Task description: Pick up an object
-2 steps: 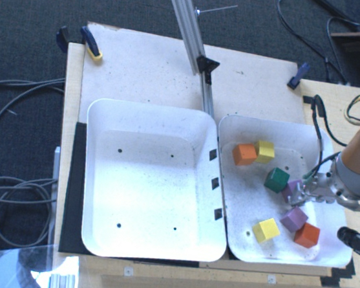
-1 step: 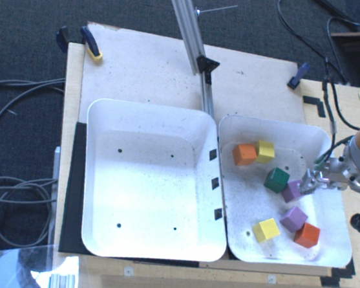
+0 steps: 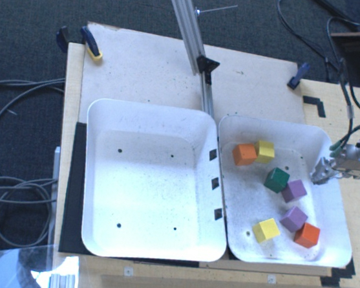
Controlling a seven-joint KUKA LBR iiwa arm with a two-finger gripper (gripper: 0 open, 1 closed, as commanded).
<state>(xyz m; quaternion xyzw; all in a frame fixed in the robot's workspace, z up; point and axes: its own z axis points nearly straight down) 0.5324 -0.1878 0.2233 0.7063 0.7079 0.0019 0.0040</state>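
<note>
Several small blocks lie in the right bin [image 3: 236, 241]: an orange one [image 3: 245, 154] touching a yellow one [image 3: 265, 150] near the back, a green one [image 3: 276, 180], two purple ones [image 3: 295, 190] [image 3: 294, 219], a second yellow one [image 3: 266, 230] and a second orange one [image 3: 307, 235] near the front. My gripper [image 3: 324, 172] hangs over the right bin's right rim, to the right of the green and purple blocks. Nothing shows between its fingers.
The left bin [image 3: 97, 182] sits beside the right one. A metal pole [image 3: 188, 24] slants up from a clamp at the bench's back. Blue clamps [image 3: 91, 43] [image 3: 298, 75] grip the board's back corners. Cables trail on the floor at left and top right.
</note>
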